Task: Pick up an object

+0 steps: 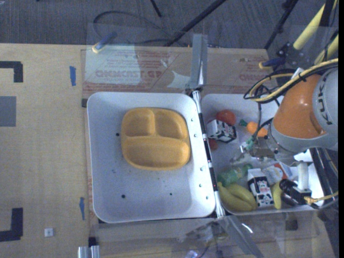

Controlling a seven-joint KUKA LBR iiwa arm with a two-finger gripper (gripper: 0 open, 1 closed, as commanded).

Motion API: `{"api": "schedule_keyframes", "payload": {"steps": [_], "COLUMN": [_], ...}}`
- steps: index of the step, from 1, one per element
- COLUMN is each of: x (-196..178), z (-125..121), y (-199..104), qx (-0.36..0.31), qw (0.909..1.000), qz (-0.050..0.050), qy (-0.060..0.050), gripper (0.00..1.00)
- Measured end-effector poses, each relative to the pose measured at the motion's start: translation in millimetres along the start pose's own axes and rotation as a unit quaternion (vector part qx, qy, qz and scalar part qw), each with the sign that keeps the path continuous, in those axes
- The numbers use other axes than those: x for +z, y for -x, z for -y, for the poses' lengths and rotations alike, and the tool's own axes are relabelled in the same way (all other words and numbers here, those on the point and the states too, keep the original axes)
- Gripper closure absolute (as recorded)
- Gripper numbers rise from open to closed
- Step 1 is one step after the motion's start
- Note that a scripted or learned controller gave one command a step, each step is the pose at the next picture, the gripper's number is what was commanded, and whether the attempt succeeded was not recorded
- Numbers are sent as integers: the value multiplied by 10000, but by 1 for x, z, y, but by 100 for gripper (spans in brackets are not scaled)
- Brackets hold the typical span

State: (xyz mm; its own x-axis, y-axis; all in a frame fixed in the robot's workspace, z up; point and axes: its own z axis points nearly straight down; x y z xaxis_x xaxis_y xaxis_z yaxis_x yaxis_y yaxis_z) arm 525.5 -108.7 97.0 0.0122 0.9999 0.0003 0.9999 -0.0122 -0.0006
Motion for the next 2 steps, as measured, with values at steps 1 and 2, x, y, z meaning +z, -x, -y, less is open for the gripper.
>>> {"api": "schedule_keyframes", "payload": {"steps": [1, 2], "x": [-31, 11], "z": [-4, -91], "y": [15, 29], "qx": [-89, 345], "qw": [10000, 9994], "qz": [6, 11], "qy": [17, 22], "gripper": [0, 0]}}
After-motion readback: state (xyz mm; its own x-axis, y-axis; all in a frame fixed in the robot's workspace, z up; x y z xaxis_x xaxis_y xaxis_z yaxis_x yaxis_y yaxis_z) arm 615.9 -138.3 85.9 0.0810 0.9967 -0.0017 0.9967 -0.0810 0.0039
